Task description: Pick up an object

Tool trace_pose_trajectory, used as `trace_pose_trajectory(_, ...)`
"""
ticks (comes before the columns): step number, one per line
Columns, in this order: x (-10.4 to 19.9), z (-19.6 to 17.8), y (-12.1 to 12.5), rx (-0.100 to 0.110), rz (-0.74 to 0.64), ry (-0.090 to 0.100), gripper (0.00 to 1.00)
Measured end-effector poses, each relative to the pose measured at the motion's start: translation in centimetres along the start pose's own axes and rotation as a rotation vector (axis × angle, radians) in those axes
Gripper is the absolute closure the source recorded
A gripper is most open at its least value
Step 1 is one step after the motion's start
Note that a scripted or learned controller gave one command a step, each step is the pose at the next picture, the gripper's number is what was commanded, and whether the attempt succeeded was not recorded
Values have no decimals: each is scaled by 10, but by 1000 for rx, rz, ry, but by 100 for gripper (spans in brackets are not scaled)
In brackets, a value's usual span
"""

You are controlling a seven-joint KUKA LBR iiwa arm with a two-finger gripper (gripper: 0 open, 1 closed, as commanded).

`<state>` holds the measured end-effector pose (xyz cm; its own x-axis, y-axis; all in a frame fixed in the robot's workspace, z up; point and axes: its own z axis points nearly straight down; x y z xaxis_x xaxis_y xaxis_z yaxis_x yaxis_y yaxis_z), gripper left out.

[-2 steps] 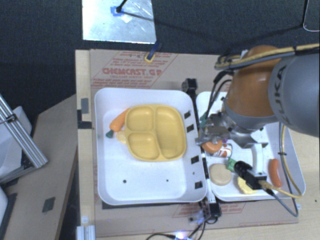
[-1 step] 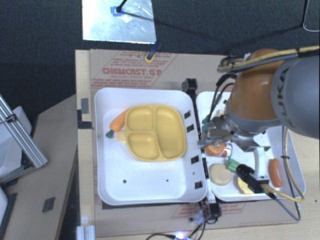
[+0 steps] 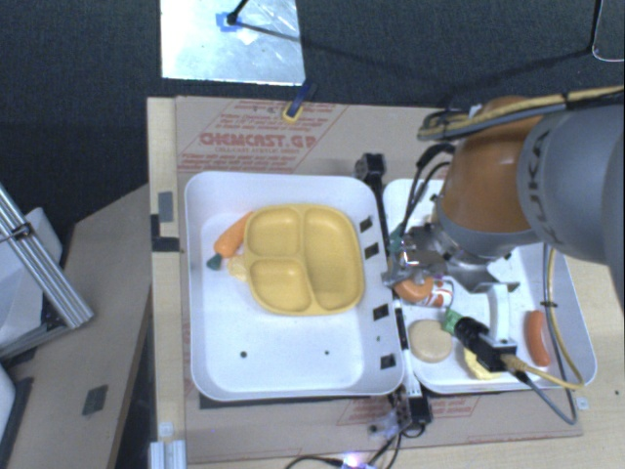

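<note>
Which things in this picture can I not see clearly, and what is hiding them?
- Gripper, camera view: the arm's wrist covers it, so the state of its jaws is unclear.
- Orange-and-white item, right bin: half under the wrist, identity unclear.
- Carrot, left bin: partly tucked behind the yellow tray.

Dark carpet (image 3: pixel 78 66) — shiny metal sheet (image 3: pixel 232 27)

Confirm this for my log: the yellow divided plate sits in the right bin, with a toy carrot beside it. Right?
Not quite. The camera view shows the yellow divided plate in the left bin, not the right one. The toy carrot does lie beside it, against the plate's left edge.
</note>
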<state>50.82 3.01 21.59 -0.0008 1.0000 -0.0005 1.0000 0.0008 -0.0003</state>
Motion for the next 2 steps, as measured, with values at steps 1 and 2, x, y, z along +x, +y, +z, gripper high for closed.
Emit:
trace_pose_trajectory(1,-4,-18,-8,-3,1,1,100)
trace_pose_trajectory(2,-2,2,-6,1,0,0,100)
